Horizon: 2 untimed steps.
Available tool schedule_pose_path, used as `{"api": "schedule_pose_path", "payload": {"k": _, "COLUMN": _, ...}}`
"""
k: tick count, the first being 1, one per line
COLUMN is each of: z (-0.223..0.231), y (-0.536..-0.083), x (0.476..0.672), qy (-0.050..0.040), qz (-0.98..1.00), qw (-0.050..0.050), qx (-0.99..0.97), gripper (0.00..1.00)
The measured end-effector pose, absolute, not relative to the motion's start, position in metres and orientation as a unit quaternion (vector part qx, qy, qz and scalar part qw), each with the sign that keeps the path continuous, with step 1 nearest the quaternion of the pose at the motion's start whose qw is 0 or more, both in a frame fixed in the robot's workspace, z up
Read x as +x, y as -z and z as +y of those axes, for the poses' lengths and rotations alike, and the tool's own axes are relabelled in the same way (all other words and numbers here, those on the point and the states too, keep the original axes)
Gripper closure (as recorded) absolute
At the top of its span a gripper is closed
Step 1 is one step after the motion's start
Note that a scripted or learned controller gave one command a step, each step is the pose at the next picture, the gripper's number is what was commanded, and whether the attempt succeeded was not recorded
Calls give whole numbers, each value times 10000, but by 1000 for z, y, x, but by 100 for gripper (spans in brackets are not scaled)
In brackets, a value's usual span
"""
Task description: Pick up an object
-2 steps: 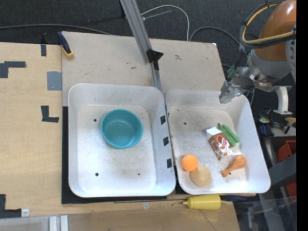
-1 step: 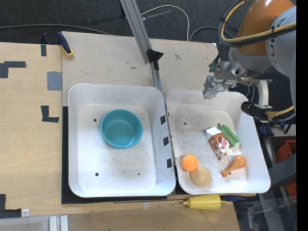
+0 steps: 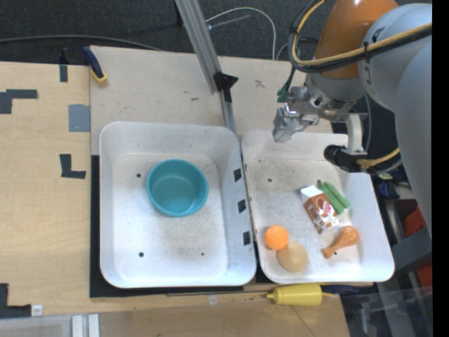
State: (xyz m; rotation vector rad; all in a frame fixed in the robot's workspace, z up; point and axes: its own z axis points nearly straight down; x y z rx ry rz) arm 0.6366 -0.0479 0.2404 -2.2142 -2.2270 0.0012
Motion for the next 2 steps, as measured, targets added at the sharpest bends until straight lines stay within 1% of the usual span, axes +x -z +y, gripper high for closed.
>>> {"api": "schedule_pose_path", "payload": {"k": 1, "z": 7, "y": -235, "x": 649, "qy": -2, "qz": -7094, "qw": 7, "qx": -7048, "gripper": 100}}
{"api": "schedule_pose_path", "payload": {"k": 2, "z": 62, "y": -241, "x": 648, "qy": 0, "qz": -7096, "qw": 8, "qx": -7046, "gripper": 100}}
